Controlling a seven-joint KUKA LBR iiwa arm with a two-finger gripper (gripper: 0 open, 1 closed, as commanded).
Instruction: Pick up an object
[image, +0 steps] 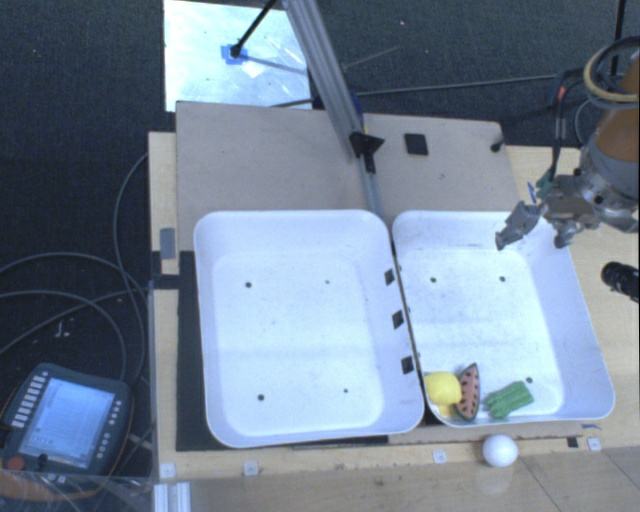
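grey gripper (540, 228) open — above right bin (570, 300)

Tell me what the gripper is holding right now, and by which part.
Nothing. The gripper hangs open over the right bin's far corner, with no object between its fingers. The yellow, red and green toys lie at the near edge.
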